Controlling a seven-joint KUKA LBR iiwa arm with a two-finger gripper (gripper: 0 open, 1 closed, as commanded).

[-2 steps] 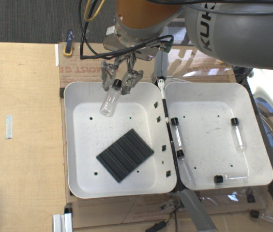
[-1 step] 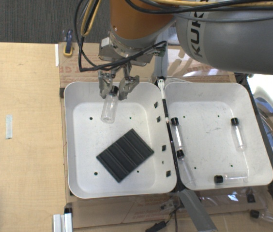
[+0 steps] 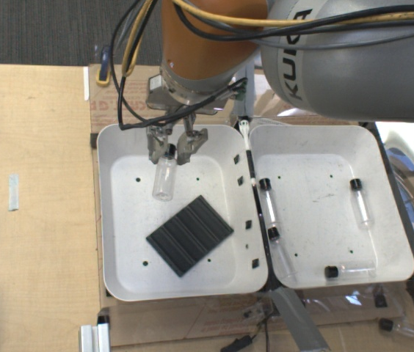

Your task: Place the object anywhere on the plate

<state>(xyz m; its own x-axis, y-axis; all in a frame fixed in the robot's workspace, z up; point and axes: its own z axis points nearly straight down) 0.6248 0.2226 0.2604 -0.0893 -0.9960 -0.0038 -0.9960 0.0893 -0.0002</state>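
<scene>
In the left bin, a clear plastic tube (image 3: 164, 180) with a black cap hangs nearly upright from my gripper (image 3: 171, 152). The fingers are shut on its capped upper end. A black ridged square plate (image 3: 190, 235) lies flat on the left bin's floor (image 3: 126, 218), turned like a diamond. The tube's lower end is a little above and to the left of the plate's top corner. The arm's orange band (image 3: 207, 28) and grey wrist cover the far rim of the bin.
The right bin (image 3: 317, 196) holds three more clear tubes with black caps: one along its left wall (image 3: 267, 210), one near its right side (image 3: 361, 204), one by the front edge (image 3: 343, 271). A tan bench (image 3: 31, 196) lies to the left.
</scene>
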